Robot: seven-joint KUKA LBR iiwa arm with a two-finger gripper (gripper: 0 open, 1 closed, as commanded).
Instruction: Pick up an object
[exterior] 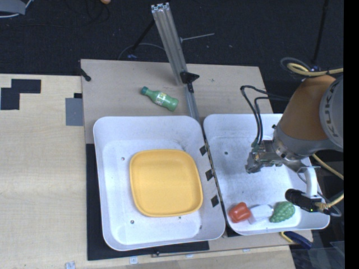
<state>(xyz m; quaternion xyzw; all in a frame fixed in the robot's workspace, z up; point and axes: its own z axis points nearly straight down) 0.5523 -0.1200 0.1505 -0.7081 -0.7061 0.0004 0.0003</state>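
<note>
Camera view: hand [255, 164] hovers (fingers seemingly empty) above right bin [235, 130].

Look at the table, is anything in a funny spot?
Yes. A green bottle lies tipped on its side on the bench, outside both bins. The yellow plate sits in the left bin; the red and green toys sit in the right bin.

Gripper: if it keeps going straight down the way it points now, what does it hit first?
Likely the bare floor of the right bin. The gripper hangs over open white surface, with the red and green items nearer the front edge. Depth is unclear.
</note>
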